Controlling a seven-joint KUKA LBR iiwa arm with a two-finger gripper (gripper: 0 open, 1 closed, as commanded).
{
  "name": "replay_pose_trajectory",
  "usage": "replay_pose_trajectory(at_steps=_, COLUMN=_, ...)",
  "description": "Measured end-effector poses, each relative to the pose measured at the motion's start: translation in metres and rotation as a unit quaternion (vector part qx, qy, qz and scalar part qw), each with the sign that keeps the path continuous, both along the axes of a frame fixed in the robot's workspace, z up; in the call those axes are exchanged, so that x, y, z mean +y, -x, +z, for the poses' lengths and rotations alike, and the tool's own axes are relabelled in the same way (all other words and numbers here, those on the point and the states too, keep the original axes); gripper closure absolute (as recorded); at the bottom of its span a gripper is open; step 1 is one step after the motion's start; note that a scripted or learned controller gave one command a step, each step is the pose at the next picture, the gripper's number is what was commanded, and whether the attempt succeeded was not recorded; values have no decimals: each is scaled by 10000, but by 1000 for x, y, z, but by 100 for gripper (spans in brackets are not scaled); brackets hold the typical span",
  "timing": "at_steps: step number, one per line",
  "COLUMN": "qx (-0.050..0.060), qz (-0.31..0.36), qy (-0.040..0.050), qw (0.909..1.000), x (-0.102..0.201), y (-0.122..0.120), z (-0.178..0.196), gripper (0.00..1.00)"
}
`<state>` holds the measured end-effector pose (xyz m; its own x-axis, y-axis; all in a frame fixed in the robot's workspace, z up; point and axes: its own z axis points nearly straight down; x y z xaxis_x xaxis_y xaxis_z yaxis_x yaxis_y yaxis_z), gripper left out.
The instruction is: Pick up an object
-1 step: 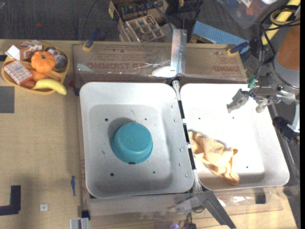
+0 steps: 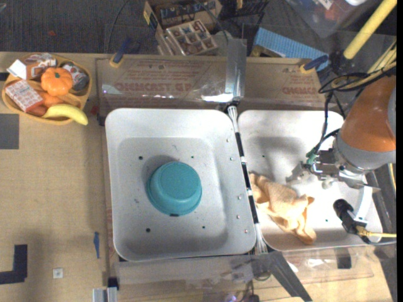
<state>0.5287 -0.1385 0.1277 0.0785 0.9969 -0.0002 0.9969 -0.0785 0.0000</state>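
A: Left bin (image 2: 126, 131), what's sitting in it?

B: One teal bowl (image 2: 175, 188), lying upside down, round, smooth, plain colour, sitting a bit left of the bin's middle. Nothing touching it.

A: Right bin (image 2: 277, 128)?

B: A crumpled yellow-tan cloth (image 2: 282, 204), soft and bunched, lying against the bin's left wall and trailing toward the front edge. Folds showing, one tail sticking out toward the front.

A: Arm?

B: Grey arm with the orange band (image 2: 373, 121) reaching in from the right, hanging over the right bin. The claw (image 2: 301, 172) is sitting just beside the cloth's upper right edge, over bare bin floor. Can't tell if it's touching the cloth.

A: Claw state?

B: Can't tell, too small and blurry at the tip. Nothing visibly sitting between anything there.

A: Anything else on the tabletop (image 2: 50, 200)?

B: A basket (image 2: 19, 102) at the far left corner, holding a small orange pumpkin (image 2: 56, 80), a banana (image 2: 68, 112) and some boxes. Well apart from both bins.
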Motion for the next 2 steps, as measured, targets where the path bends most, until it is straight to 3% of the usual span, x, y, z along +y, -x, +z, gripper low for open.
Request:
replay_pose_trajectory(at_steps=1, qx=-33, qz=407, qy=2, qw=9992, x=-56, y=-26, z=-40, gripper=0)
replay_pose_trajectory(at_steps=2, qx=-25, qz=661, qy=-3, qw=9978, x=-10, y=48, z=-40, gripper=0)
